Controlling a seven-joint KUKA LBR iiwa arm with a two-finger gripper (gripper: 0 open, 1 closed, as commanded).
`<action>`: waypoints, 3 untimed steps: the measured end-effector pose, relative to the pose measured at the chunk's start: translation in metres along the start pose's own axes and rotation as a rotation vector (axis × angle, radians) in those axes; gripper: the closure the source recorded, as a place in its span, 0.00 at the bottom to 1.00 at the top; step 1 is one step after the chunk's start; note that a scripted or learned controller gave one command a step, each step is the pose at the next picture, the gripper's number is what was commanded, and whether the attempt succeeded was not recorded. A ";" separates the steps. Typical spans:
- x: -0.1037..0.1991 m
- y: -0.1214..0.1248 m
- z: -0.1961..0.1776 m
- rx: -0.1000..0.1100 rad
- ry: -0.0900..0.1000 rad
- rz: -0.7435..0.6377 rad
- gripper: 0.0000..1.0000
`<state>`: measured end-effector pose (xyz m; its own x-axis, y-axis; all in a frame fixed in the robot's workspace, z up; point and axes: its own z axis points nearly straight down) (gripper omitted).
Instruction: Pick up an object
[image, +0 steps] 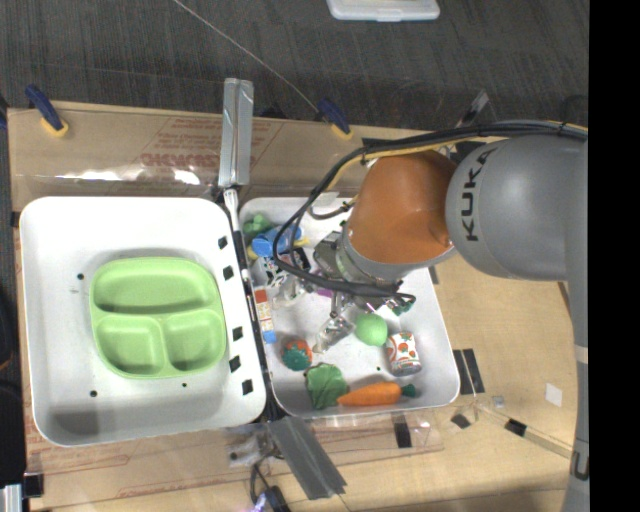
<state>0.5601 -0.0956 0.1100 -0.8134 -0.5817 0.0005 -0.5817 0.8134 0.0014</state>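
The right bin holds several small toys: a green ball, an orange carrot, a dark green leafy piece, a round red-and-green toy, a white can with red spots, and blue pieces near the far left corner. My gripper reaches down into the middle of this bin, just left of the green ball. The orange-banded wrist hides much of the bin's far half. Nothing shows held between the fingers.
The left bin holds a light green divided tray. A metal divider bar sticks up between the bins at the back. Blue clamps sit on the bench's far edge.
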 end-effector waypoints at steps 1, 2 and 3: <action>0.015 -0.064 0.018 0.002 -0.001 -0.117 0.00; 0.012 -0.063 0.007 0.003 -0.005 -0.121 1.00; 0.012 -0.063 0.008 0.003 -0.005 -0.121 0.00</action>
<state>0.5868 -0.1542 0.1024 -0.7373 -0.6755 -0.0042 -0.6755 0.7373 -0.0015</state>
